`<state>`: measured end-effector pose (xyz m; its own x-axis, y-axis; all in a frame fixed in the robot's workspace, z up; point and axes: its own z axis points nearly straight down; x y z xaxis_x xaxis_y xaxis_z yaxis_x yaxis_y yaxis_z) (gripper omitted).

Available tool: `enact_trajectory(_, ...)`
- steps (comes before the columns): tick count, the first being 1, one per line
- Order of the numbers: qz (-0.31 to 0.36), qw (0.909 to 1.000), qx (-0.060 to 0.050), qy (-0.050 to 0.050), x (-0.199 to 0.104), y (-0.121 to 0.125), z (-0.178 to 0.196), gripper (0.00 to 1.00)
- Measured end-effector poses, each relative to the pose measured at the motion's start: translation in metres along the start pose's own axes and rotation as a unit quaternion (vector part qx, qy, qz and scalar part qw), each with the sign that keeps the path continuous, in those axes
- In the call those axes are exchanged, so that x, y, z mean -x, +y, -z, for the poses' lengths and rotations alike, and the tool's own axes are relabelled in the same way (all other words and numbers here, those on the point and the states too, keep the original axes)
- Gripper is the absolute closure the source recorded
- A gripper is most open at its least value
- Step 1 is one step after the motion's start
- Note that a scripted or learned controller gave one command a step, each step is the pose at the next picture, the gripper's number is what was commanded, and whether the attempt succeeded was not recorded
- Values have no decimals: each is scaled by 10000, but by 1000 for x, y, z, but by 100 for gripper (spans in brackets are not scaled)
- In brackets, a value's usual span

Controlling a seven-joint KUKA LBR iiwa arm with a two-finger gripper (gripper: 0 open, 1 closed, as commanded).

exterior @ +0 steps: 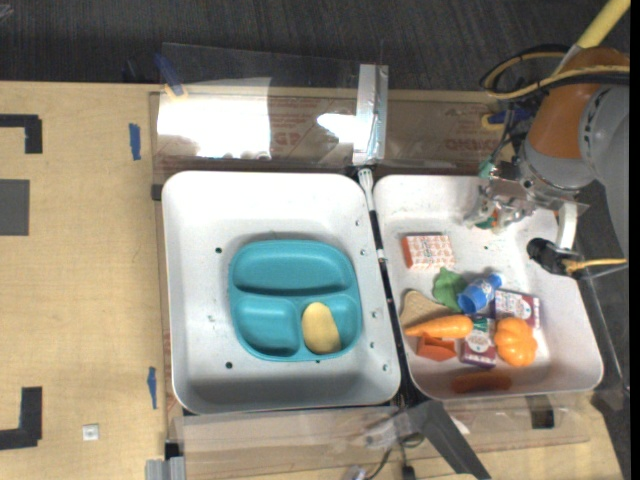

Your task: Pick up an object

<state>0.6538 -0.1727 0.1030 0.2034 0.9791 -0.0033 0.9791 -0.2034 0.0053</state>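
The end effector [497, 208], its grip state impossible to tell, hovers over the right bin [580, 368], toys [470, 318] heaped below it.

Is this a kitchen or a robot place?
Probably a robot test bench, not a kitchen: a robot arm reaches over two white bins, and the food, like the carrot and potato, looks like toys.

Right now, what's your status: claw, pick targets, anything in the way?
Claw over right bin's far corner, nothing seen in it. Toys heaped at near end: orange fruit, carrot, red-white carton. Potato in teal tray, left bin.
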Motion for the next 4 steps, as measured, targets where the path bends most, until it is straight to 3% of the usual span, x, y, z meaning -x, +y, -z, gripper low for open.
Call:
enact_trajectory(1,9,10000,0,-8,0,1,8,100)
enact_trajectory(2,519,9986,-137,-21,-48,-2,-15,100)
enact_trajectory(3,870,9962,4,25,-117,-8,84,100)
enact_trajectory(4,1643,9864,-31,16,-90,-5,80,100)
